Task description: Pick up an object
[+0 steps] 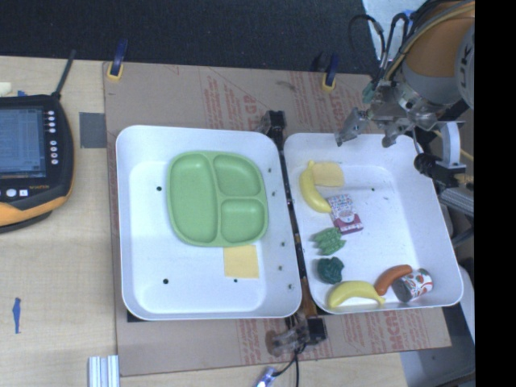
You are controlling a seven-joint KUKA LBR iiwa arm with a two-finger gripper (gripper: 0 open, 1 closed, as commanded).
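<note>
On the bench's far left lies a teach pendant (32, 160), well apart from the left bin (129, 216). Inside that bin, a green divided plate (216, 197) sits toward the back, with a yellow cheese slice (241, 261) just in front of it. Across the shared rims, the right bin (419, 216) holds a banana (313, 189) touching a second cheese slice (327, 173) near its back left corner; a small carton (344, 213) lies just beside the banana. Nearer the front lie two green vegetables (329, 254), another banana (355, 295), a sausage (392, 277) and a small can (414, 285). Above the right bin's back rim hangs the gripper (369, 133), fingers spread apart, gripping nothing.
</note>
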